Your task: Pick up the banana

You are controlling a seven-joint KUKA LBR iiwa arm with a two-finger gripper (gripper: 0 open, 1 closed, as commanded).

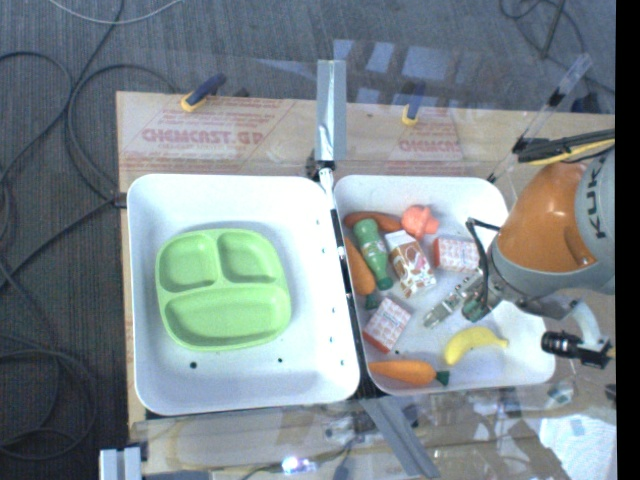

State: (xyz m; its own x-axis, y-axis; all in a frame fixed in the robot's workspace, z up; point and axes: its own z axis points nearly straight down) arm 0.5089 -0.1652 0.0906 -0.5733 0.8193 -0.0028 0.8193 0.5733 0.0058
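Observation:
The yellow banana (475, 344) lies on the floor of the right bin (520, 368), near its front right corner, curved side down. My gripper (453, 303) hangs over the same bin, just above and to the left of the banana. Nothing is visibly held in it. The orange-banded wrist rises behind it at the right.
The right bin also holds a green bottle (372, 251), a carrot (403, 372) by the front wall, another orange piece (358, 266), a pink item (421, 220) and small boxes (387, 324). A green divided plate (224, 288) sits in the left bin (150, 368).

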